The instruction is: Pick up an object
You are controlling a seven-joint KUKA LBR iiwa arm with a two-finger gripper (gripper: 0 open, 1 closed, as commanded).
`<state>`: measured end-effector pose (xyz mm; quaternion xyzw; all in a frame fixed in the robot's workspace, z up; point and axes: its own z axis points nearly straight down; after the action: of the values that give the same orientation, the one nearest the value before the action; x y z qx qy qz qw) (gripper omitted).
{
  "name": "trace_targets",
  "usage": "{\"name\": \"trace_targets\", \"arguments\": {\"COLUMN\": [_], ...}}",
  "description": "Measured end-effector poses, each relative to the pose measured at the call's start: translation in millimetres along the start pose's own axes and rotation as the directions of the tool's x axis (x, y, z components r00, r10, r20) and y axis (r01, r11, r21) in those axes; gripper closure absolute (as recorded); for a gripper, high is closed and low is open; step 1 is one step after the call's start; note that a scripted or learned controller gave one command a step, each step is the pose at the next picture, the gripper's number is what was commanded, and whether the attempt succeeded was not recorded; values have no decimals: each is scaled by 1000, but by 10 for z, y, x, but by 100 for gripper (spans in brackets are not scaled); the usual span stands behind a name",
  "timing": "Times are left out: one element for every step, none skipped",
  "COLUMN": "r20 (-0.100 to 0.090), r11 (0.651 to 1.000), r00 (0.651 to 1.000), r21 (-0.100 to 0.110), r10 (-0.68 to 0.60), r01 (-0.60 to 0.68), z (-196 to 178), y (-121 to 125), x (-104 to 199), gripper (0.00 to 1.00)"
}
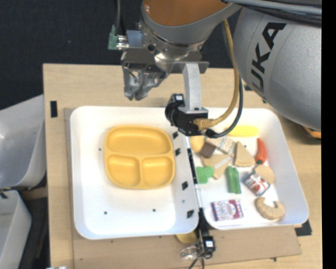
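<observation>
The arm hangs over the far edge of the counter (56,77), its end effector (139,86) at about 12 o'clock above the 2 bins, clear of both rims. I cannot tell whether it is wide or narrow; the grey metal blurs together from this angle, and nothing sits in it.

In the left bin (87,206) a yellow divided plate (139,154) lies flat and alone, an easy but broad target. The right bin (288,150) carries the crowd: a yellow banana-like piece (246,131) at 12 o'clock, a red-orange carrot shape (261,150) at 2 o'clock, a green block (233,179) in the middle, a small can (256,184) just beside it, a purple-printed packet (227,209) at 6 o'clock, and a tan ring piece (270,208) at 5 o'clock.

My read: pickable things cluster right, tightly packed and touching, so a clean grasp likely favours the outliers, the packet or the ring piece. The end effector is high and undescended, so the pick looks not yet begun.
</observation>
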<state>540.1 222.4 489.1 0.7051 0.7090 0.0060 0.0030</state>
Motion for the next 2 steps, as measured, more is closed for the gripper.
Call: {"name": "trace_targets", "arguments": {"r20": [4,4], "r11": [1000,1000], "r00": [1000,1000], "r21": [14,10], "r10": [-1,1], "r01": [1,-1], "z": [13,-218], "y": [-527,-496], "x": [-226,2], "gripper": [100,100]}}
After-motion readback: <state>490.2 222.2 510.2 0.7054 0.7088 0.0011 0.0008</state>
